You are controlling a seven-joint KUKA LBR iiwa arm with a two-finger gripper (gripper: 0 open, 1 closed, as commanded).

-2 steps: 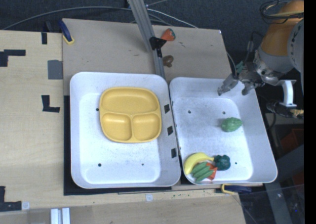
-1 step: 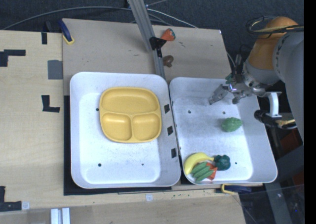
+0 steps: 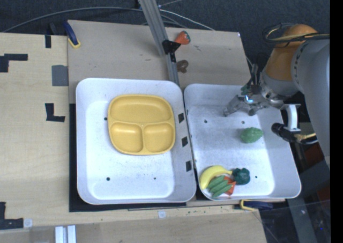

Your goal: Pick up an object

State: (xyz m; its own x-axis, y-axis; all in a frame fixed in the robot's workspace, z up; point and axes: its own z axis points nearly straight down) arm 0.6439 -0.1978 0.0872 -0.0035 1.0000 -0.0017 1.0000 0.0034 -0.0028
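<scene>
I read the gripper (image 3: 242, 109) as open and empty over the right bin's (image 3: 284, 183) far end, with the nearest target, the green lump (image 3: 251, 135), lying apart from it toward the near edge and slightly right.

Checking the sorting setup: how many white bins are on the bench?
2. The left bin holds a yellow divided plate; the right bin lies beside it, under the tool.
</scene>
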